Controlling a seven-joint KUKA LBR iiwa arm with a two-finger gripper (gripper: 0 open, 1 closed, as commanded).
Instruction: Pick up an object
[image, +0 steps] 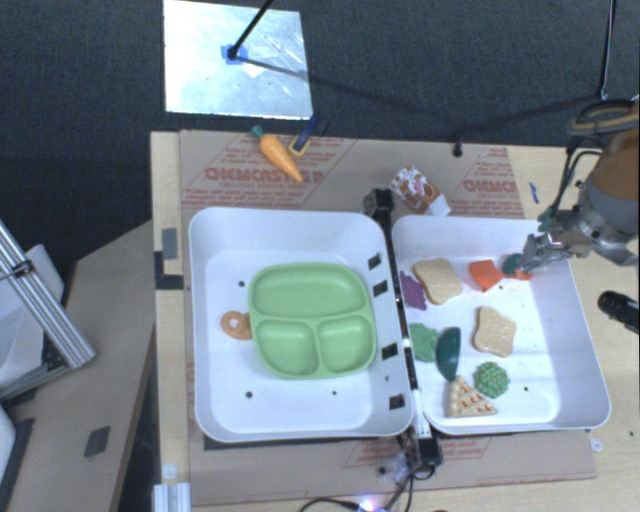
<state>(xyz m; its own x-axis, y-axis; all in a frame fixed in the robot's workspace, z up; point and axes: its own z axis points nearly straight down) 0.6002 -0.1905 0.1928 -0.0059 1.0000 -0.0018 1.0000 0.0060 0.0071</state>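
Observation:
My gripper (533, 252) hangs low over the far right corner of the right bin (575, 330). At its tip is a small teal piece (514, 266), and whether that piece is held is unclear. An orange block (485, 273) lies just left of it. Further left in this bin are a bread slice (437, 280) and a purple piece (410, 290). Nearer the front lie a toast piece (494, 332), a green leaf (422, 342), a dark teal pod (447, 352), a broccoli head (491, 379) and a pizza slice (467, 398).
The left bin (215, 300) holds a green divided plate (310, 320) and a small pretzel ring (236, 325). Behind the bins, on the cardboard, lie a toy carrot (280, 157) and a wrapped snack (415, 190). A black divider (392, 310) runs between the bins.

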